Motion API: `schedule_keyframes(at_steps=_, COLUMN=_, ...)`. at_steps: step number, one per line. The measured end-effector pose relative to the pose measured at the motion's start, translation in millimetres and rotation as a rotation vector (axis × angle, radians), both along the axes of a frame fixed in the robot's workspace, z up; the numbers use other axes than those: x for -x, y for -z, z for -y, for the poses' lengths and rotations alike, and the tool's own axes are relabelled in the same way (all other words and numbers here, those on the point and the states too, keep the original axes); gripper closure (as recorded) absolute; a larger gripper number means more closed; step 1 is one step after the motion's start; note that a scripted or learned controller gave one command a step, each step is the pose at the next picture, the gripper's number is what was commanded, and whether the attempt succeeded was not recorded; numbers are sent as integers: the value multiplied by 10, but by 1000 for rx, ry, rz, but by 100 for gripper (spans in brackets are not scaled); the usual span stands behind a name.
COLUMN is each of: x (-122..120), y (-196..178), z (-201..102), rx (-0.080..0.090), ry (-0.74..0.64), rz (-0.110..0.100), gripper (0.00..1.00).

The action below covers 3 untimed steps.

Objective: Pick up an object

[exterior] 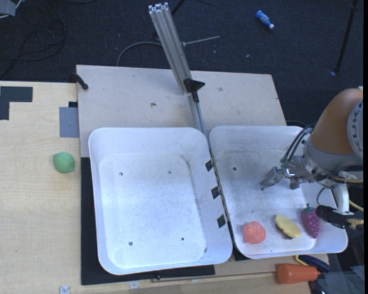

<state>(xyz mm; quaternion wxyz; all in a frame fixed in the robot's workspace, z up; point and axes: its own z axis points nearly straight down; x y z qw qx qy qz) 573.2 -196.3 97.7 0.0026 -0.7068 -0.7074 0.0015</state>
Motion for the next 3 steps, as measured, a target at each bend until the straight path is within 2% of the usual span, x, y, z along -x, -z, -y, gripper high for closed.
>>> schedule_keyframes(at_steps=1, x=-2, y=64, z=-5, rx=2, ry=0, rz=6, gripper=0)
schedule_keyframes(at_steps=2, x=-6, y=-47, z=2, rx=2, ry=1, rz=7, gripper=100)
schedule_keyframes(at_steps=3, x=17, y=-596, z=95, rx=3, ry=1, rz=10, gripper=100)
